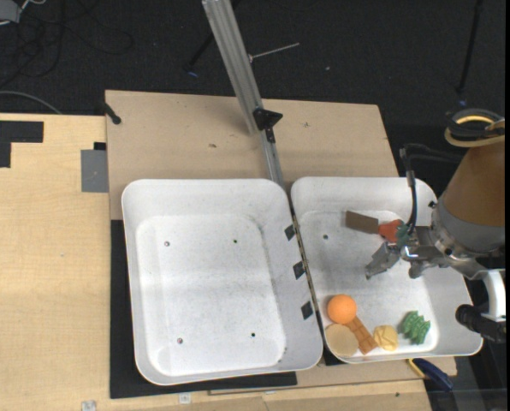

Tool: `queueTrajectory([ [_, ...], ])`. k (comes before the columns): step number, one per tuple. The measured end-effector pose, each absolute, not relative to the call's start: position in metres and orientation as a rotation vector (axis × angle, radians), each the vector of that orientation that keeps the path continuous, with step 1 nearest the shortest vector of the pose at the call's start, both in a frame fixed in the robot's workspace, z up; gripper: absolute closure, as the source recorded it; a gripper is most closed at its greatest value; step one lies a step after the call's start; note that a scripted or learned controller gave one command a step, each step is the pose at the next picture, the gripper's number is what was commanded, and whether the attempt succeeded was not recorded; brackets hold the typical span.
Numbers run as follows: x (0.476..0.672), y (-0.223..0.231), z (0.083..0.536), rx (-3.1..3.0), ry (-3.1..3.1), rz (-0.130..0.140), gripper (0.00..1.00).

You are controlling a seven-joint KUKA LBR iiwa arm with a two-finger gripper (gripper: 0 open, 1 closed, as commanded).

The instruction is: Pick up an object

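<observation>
Arm: the grey arm (477, 199) with its orange band comes in from the right side of the camera view and hangs over the right bin.
Gripper: the gripper (390, 262) sits low above the middle of the right bin, pointing left and slightly down.
Fingers: the fingers (380, 264) appear as thin grey prongs spread a little apart, released, with nothing between them (the bin's white floor shows beneath them).
Right bin: the right bin (311, 197) is a shallow white tray touching the left bin along their shared edge.
Brown block: a flat brown block (360, 222) lies in the upper middle of the right bin, just up and left of the gripper, apart from the fingers.
Red piece: a small red piece (389, 229) sits just beside the brown block's right end, close against the gripper body; whether it belongs to the gripper or is a loose thing I cannot tell.
Orange ball: an orange ball (341, 308) rests near the front left of the right bin, well below the fingers.
Tan objects: a pale round disc (341, 340) and a small yellowish lump (385, 338) lie along the front wall, with a tan stick (363, 333) between them running up to the ball.
Green toy: a green toy (415, 326) sits at the front right.
Left bin: the left bin (135, 197) stands on the tabletop (41, 247).
</observation>
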State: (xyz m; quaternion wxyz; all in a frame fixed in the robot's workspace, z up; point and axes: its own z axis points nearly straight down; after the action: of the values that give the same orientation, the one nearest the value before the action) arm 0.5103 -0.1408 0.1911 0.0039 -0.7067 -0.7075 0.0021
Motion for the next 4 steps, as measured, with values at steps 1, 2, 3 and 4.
queueTrajectory([
  [1,0.511,-0.142,0.194,-2.224,-2.215,0.002,0.00],
  [2,0.503,-0.148,0.135,-2.216,-2.214,0.007,0.00],
  [3,0.504,-0.148,0.091,-2.223,-2.219,0.000,0.00],
  [4,0.503,-0.149,0.102,-2.227,-2.212,-0.001,1.00],
])
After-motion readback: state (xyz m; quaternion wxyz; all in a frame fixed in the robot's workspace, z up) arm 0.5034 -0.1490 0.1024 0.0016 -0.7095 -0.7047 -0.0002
